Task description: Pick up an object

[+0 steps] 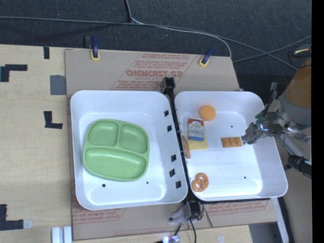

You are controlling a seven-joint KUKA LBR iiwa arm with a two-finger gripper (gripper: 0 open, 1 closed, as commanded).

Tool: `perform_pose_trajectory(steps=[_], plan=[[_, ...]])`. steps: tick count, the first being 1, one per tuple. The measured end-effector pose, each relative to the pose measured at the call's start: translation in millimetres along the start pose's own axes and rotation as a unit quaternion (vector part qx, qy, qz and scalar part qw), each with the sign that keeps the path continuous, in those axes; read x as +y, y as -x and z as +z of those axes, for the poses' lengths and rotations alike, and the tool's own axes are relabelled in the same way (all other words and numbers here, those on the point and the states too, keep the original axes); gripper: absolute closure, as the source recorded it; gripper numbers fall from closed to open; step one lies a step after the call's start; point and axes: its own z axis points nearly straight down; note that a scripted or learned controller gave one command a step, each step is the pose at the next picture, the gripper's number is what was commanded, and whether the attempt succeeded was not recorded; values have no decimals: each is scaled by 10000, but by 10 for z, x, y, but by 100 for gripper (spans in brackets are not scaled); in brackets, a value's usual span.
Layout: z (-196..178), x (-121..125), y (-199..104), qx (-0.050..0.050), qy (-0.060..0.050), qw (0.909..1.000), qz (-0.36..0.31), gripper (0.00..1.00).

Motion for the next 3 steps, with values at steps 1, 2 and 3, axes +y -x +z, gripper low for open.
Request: perform_pose_trajectory(steps=[1,2,3], plan=[[-528,12,-2,-1,-1,10000,-2,100],[-409,10,-470,11,-31,10000,-16,100],[-249,96,-1018,14,-36,10000,-23,100]])
